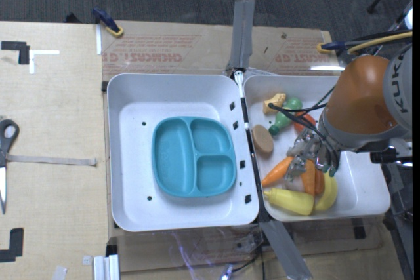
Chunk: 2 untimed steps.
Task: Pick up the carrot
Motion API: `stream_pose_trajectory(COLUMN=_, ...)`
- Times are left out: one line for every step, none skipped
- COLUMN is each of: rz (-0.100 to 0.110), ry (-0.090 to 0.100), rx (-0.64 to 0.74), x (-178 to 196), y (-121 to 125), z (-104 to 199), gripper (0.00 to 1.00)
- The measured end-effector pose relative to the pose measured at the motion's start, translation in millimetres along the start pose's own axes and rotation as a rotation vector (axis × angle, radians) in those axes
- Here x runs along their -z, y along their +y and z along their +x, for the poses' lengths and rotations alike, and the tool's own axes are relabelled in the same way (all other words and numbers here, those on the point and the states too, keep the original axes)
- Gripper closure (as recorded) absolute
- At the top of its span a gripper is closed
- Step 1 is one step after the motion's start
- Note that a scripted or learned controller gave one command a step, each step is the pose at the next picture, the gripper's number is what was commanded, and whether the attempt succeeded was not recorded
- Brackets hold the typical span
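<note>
1. The carrot (pixel 277 171) lies in the right bin (pixel 367 203), near its left wall, slanting from a thin lower-left tip up toward the gripper. Its orange body rests on the bin floor, just above a yellow squash-like piece (pixel 289 201).
2. The gripper (pixel 308 160) hangs low over the clutter, right at the carrot's thick upper end. The grey arm (pixel 364 105) with its orange band hides much of what lies beneath.
3. Whether the fingers are wide, narrow or closed on anything I cannot tell; the mechanism is a dark tangle among the toys.
4. Around the carrot: a second orange piece (pixel 310 179) touching a banana (pixel 328 193) under the gripper, a round tan slice (pixel 263 139) just above the carrot, and a green vegetable (pixel 287 111) and a small yellow item (pixel 275 101) toward the back.
5. The left bin (pixel 125 141) holds a blue divided plate (pixel 195 156), not involved in the task.
6. Progress, as I judge it: the approach looks made, but the carrot appears to be resting in the bin, so a secure grasp and the lift remain. Crowding neighbours could be caught instead.
</note>
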State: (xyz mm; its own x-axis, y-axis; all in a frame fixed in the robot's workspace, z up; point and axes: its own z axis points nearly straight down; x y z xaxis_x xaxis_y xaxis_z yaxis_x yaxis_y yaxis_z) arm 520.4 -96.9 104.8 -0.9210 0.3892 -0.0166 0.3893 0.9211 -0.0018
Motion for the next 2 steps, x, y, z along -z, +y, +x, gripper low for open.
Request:
stream_pose_trajectory(rz=-0.002, ry=0.001, rx=0.001, x=-0.3, y=1.6, z=0.5, gripper=0.0)
stream_pose_trajectory(rz=-0.004, ry=0.002, rx=0.049, x=-7.5, y=-5.5, z=22.1, gripper=0.0)
